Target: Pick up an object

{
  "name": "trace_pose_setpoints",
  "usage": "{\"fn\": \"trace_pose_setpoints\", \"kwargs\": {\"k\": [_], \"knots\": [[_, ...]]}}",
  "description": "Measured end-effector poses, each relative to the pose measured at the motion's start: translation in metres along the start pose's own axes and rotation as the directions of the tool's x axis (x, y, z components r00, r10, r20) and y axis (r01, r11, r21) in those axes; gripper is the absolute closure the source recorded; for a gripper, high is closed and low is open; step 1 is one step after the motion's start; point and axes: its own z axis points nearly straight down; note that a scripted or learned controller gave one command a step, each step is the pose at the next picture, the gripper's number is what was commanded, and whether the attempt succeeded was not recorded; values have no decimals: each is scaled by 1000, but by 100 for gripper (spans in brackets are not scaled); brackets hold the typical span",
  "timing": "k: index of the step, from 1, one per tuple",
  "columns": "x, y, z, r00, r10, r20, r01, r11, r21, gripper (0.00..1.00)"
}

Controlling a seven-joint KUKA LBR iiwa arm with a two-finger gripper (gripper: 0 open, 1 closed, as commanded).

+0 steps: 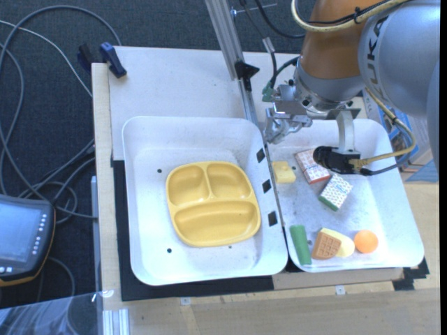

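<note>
Camera view: green stick [299,244] lies near-vertical.

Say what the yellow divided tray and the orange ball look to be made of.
Yellow divided tray: likely moulded plastic, smooth and slightly glossy, with soft highlights on its ridges. Orange ball: probably plastic or rubber, evenly coloured and matte; the view leaves that open.

From my seat both white bins [140,187] look like smooth, matt plastic, lightly speckled. The yellow divided plate [212,203] reads as glossy moulded plastic. My arm's orange band [342,40] shines like polished plastic, and its grey shell [412,47] has a satin sheen. The bench edge [102,187] looks like bare, pale wood.
</note>
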Motion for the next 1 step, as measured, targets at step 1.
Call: {"fn": "trace_pose_setpoints", "kwargs": {"k": [1], "knots": [[59, -18, 15, 1000, -1, 0, 1, 1000, 1, 100]]}}
